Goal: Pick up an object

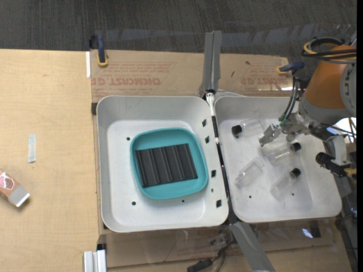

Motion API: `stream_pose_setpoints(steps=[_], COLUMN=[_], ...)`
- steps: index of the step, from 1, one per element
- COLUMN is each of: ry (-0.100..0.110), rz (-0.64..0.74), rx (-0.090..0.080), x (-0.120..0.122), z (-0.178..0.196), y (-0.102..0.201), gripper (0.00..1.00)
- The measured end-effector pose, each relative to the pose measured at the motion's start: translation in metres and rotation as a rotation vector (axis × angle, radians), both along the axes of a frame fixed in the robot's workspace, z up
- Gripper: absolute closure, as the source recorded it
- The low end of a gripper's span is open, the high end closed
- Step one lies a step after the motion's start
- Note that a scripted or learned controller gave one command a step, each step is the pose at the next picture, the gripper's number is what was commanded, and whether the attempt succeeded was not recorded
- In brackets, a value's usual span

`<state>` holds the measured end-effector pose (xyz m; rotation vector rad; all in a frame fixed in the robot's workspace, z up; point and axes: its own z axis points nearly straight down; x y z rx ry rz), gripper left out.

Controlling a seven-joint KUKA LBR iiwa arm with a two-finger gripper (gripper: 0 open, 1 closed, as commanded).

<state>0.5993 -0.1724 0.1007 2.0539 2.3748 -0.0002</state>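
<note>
Over the right bin (323, 211), the tool (271, 135) hangs above clear plastic vials (281, 150), its state impossible to tell; they look light, slick and rigid, best gripped across the body

The arm (332, 75) comes in from the upper right of the frame, orange band up top, wrist angled down and to the left. Its gripper (271, 136) sits low at right of center, pointing left.
</note>
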Motion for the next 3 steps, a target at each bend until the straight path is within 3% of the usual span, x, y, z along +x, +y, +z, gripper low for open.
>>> stream_pose_setpoints(steps=[1,2,3], ry=[0.003,0.003,0.001], rz=[-0.012,0.030,0.079], rx=[0.007,0.002,0.001], x=[-0.076,-0.086,-0.073], z=[-0.009,-0.010,-0.009], y=[-0.028,0.047,-0.009], gripper=[0.00,0.00,0.00])
